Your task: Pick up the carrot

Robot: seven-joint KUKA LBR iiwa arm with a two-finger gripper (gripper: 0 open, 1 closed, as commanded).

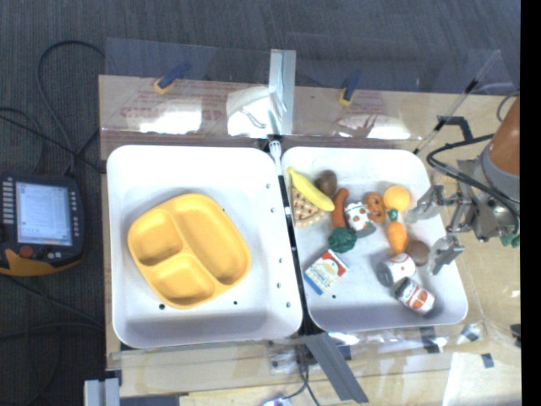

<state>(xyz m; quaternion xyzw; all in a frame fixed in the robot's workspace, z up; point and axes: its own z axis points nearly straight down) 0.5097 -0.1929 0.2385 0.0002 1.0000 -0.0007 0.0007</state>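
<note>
The carrot [396, 236], a short orange cone, lies in the right bin [363, 161] towards its right side, just below a round orange fruit [396, 198]. My gripper [434, 228] hangs over the bin's right edge, a little to the right of the carrot. It is open, its fingers [426, 203] spread apart with nothing between them. A small brown ball [418, 250] sits between the carrot and the lower finger.
The right bin also holds a banana [310, 190], a waffle slice [306, 212], a red sausage [340, 207], broccoli [342, 239], a small carton [325, 271] and two cans [396, 269]. A yellow divided plate [188, 248] lies in the left bin [135, 167].
</note>
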